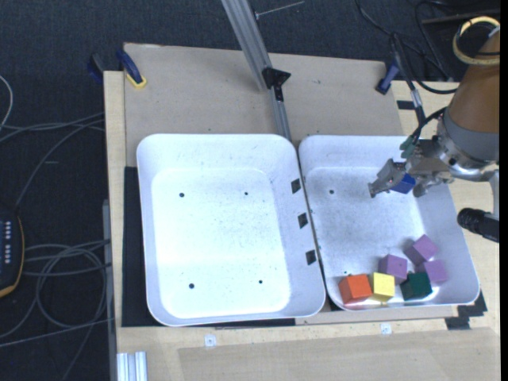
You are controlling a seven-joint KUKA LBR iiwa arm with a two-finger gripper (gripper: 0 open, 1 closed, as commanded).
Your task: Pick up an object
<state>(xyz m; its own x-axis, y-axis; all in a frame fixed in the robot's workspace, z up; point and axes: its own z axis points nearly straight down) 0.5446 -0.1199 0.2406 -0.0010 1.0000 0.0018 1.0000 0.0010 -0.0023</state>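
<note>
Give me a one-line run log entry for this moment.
tool: over right bin, holding blue block | cluster: orange block, yellow block, green block at near edge

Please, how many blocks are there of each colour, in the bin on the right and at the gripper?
Purple blocks: 3
Orange block: 1
Yellow block: 1
Green block: 1
Blue block, between the fingers of the gripper: 1
Total: 7
</note>
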